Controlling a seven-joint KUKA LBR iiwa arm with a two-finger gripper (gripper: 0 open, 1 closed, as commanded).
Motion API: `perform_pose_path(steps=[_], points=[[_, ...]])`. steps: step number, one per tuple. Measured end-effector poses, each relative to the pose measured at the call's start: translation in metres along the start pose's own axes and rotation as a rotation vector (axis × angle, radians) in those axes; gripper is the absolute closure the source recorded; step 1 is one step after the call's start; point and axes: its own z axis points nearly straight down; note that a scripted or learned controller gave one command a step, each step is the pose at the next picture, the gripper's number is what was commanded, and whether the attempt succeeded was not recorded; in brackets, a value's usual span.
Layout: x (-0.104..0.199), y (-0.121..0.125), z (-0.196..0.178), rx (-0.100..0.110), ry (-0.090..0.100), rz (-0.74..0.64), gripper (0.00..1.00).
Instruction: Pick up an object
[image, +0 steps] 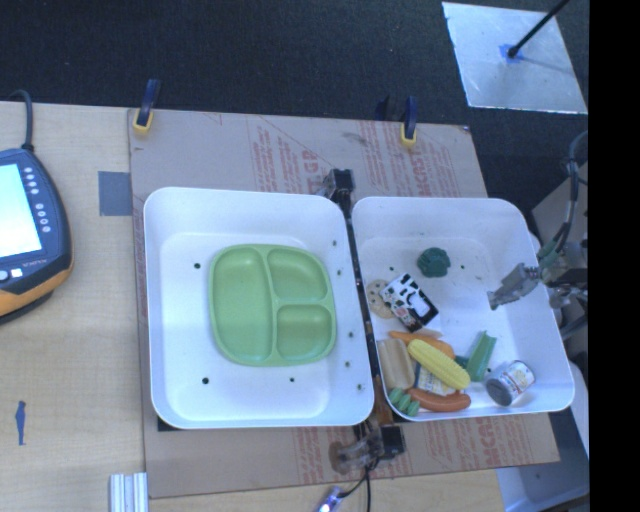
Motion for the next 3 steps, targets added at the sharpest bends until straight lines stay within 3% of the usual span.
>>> perform_pose_path(steps=[1, 2, 3], points=[[-0.009, -0.004, 0.087, 0.002, 0.000, 0.000, 0.00], [-0.016, 0.000, 0.177, -0.010, -0.003, 0.001, 0.00], [-0.001, 0.093, 0.191, 0.000, 0.000, 0.000, 0.00]])
